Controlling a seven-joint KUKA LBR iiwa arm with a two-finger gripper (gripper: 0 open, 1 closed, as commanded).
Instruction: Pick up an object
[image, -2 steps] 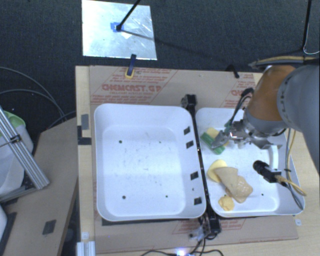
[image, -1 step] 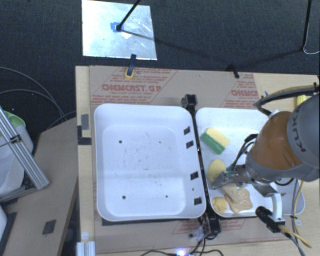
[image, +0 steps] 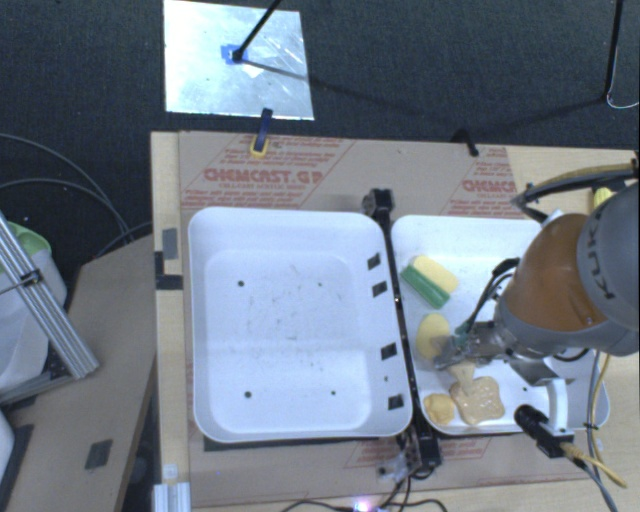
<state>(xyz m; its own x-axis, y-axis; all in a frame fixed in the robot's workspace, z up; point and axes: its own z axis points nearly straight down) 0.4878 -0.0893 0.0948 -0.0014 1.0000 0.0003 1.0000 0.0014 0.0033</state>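
Two shallow white bins sit side by side on the worktop (image: 170, 330); the left bin (image: 290, 320) is the roomier-looking one from where I stand. The grey arm (image: 575, 285) with its orange band leans over the right bin (image: 470, 235). Its end effector (image: 462, 350) hangs low among the yellowish objects, touching or just above them; I cannot tell how it is set. A yellow-and-green sponge (image: 428, 280) lies apart, a round yellow piece (image: 432, 335) just beside the tip, a beige lump (image: 477, 398) nearer the front wall.

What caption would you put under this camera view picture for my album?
Robot arm reaching into the right bin, its gripper low among yellow and tan objects beside a yellow-green sponge.
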